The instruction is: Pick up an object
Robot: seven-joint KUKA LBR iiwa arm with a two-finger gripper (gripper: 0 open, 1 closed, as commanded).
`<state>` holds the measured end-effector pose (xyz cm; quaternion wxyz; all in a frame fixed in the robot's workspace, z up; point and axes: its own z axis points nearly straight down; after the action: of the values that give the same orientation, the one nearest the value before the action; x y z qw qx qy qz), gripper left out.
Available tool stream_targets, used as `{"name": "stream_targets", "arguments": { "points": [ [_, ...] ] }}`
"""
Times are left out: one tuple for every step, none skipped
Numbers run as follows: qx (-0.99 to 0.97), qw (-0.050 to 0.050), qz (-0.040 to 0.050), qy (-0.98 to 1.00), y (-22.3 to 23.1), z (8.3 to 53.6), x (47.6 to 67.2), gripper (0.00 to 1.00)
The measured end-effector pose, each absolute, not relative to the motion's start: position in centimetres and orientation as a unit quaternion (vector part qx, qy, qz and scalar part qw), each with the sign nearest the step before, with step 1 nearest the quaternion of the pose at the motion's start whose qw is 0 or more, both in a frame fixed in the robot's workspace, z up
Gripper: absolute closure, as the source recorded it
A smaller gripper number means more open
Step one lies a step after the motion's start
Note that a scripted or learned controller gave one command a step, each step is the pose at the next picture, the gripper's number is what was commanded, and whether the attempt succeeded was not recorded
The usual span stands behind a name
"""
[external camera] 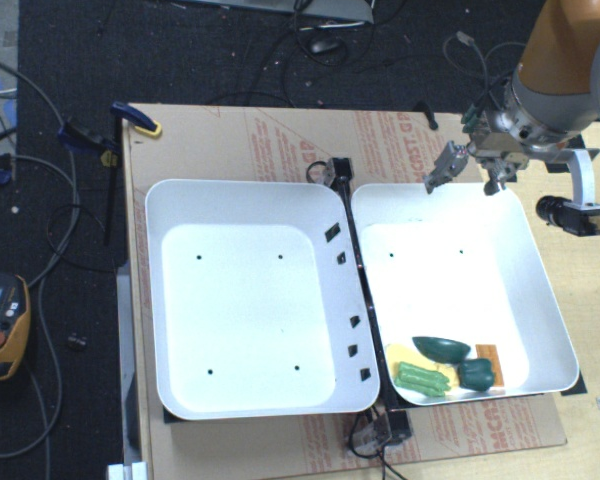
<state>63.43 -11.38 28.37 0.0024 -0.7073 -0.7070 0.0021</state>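
Objects for picking sit heaped in the near corner of the right bin (540,268), the gripper (470,173) hanging well away over its far rim.

Nearest lies a ribbed light-green piece (422,379), touching a teal chunk (476,373) and a dark green rounded bowl-like shape (441,348), with a yellow sheet (404,353) and an orange block (489,353) tucked among them. Being so crowded against the bin wall, a descent could clip the rim or pinch two at once. Beyond, the fingers stand spread apart, holding nothing. The left bin (170,268) lies alongside.

Glossy white plastic bins (180,208) on matt cardboard-like bench (280,138).
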Motion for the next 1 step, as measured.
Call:
{"name": "stream_targets", "arguments": {
  "points": [
    [-0.707,0.0,0.0,-0.707,-11.36,28.71,63.52,0.0]
  ]
}}
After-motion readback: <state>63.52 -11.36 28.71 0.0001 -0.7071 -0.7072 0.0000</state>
